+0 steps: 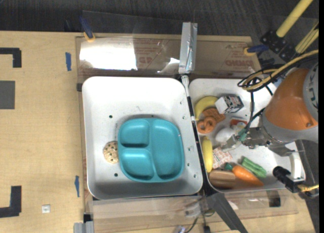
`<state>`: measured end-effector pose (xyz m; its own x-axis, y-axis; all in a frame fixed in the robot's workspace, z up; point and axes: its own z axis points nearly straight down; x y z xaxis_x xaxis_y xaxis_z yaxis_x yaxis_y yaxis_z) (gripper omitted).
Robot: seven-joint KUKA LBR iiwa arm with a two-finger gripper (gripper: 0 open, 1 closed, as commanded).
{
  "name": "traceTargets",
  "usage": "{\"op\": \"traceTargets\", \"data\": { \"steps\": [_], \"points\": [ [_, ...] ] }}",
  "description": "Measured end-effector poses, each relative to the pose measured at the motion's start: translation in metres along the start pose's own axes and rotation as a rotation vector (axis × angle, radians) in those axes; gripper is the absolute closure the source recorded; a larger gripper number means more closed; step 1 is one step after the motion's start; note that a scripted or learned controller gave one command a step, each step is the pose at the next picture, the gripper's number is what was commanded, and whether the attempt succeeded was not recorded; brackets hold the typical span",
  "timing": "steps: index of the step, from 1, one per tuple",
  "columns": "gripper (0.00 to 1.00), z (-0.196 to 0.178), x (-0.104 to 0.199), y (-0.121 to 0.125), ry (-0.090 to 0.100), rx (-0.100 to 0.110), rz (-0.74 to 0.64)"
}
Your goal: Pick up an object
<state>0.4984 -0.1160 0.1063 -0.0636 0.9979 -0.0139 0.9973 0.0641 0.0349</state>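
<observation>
1. On the tabletop (35, 125), the left bin (101, 95) holds a teal divided plate (151, 148) with a cookie (110, 152) touching its 9 o'clock edge.
2. The right bin (263, 189) is crowded: a banana (205, 104) at 11 o'clock, a pretzel-like piece (208, 122) just below it, a carrot (244, 173) and a green vegetable (253, 166) at 6 o'clock.
3. The claw (238, 138) hangs over the bin's middle clutter; I cannot tell its state.
4. Advice: choose one target standing apart from its neighbours, such as the carrot, centre over it, descend straight, and close across its narrow width before lifting.
</observation>
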Motion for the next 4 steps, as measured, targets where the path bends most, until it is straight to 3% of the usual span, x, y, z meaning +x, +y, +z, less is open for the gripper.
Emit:
{"op": "traceTargets", "data": {
  "steps": [1,2,3,4],
  "points": [
    [0.00,0.014,-0.002,0.091,0.008,0.013,-0.199],
    [0.00,0.014,0.008,0.086,0.008,0.012,-0.254],
    [0.00,0.013,0.008,0.040,0.011,0.011,-0.076],
    [0.00,-0.080,0.022,0.095,0.014,0.024,-0.110]
  ]
}}
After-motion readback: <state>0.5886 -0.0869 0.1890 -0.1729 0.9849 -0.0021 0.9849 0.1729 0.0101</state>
